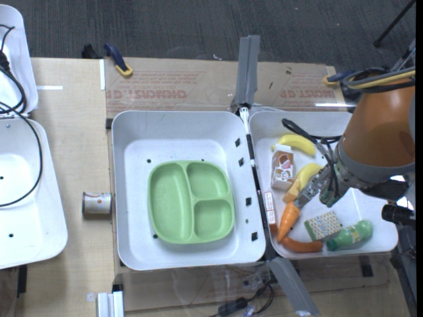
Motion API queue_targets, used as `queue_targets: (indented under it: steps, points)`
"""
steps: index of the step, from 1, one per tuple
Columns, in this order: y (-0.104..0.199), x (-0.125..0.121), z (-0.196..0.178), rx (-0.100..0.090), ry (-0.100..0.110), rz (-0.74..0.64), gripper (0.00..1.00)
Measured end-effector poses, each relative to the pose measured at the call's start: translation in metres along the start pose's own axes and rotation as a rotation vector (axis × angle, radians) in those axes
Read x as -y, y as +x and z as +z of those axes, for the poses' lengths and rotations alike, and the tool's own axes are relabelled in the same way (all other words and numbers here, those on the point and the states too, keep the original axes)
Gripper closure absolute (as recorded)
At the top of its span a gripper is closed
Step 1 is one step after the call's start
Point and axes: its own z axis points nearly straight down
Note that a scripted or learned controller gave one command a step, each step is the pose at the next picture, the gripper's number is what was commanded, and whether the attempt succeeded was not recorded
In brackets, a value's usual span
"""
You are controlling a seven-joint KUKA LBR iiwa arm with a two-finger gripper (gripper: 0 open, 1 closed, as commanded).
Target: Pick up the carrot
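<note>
The carrot (pixel 287 221) lies in the right bin (pixel 377 246), orange, with its thin tip toward the front-left corner. My gripper (pixel 310 191) hangs low over the bin just right of the carrot's thick end, above a yellow banana (pixel 303 178). The fingers point down and left, with the orange-banded arm (pixel 382 132) behind them. Nothing shows between the fingers.
The right bin also holds a second banana (pixel 297 144), a small carton (pixel 283 168), a patterned block (pixel 322 225), a green bottle (pixel 349 236) and a red-orange pepper (pixel 303 246). The left bin (pixel 132 177) holds a green divided plate (pixel 192 202). A small can (pixel 97 203) lies on the bench.
</note>
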Motion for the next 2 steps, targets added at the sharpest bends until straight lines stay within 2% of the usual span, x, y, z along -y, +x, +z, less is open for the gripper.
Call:
queue_targets:
  steps: [1, 2]
  points:
    - [0.000, 0.000, 0.000, 0.000, 0.000, 0.000, 0.00]
    - [0.026, -0.023, 0.009, -0.002, 0.000, -0.009, 0.00]
